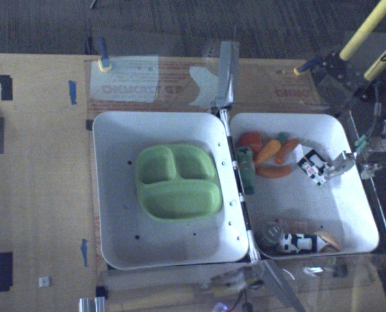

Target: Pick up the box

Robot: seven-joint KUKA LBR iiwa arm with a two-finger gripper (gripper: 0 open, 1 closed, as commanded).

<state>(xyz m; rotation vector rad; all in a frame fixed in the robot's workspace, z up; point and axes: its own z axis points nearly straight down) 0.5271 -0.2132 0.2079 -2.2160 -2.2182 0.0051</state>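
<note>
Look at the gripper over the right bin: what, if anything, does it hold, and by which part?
The gripper appears to clamp the small white-and-black box by its right end, above the right bin; the grip itself is blurred.

We cannot make out the small box's [312, 165] markings; the blurred gripper [341, 164] meets it, and the arm [375, 158] is cut by the right edge.
</note>
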